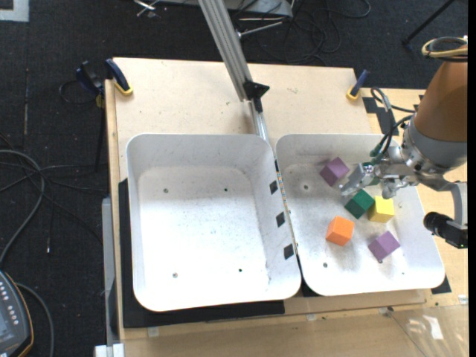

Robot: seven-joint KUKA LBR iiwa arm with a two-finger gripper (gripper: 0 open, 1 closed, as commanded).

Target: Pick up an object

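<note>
1. Pincer (pixel 362 181) hangs low in the right bin (pixel 416 270), its metal tip just above the green cube (pixel 360 204); whether it is wide or narrow I cannot tell, and nothing shows as held in it.
2. Candidate objects all lie in that right bin: the green cube touches a yellow cube (pixel 383 210) on its right, an orange cube (pixel 340 230) sits just below and to the left, one purple cube (pixel 334 171) lies near the pincer's upper left, and another purple cube (pixel 384 245) lies toward the bin's front. The left bin (pixel 149 155) is bare white floor.
3. Judged from this, the step in hand is the descent onto a target, most likely the green cube, since it lies right under the tip.
4. To do it well, the grasp should close across the green cube's free faces, not the face pressed against the yellow cube, or a finger may land on top of one of them or shove both aside.
5. Coming straight down and centred on the cube, then lifting vertically, should keep the neighbours undisturbed.
6. The grey arm, with its orange band (pixel 446 106), reaches in from the right edge of the table (pixel 186 95), with the wrist angled down and leftward over the bin's middle.
</note>
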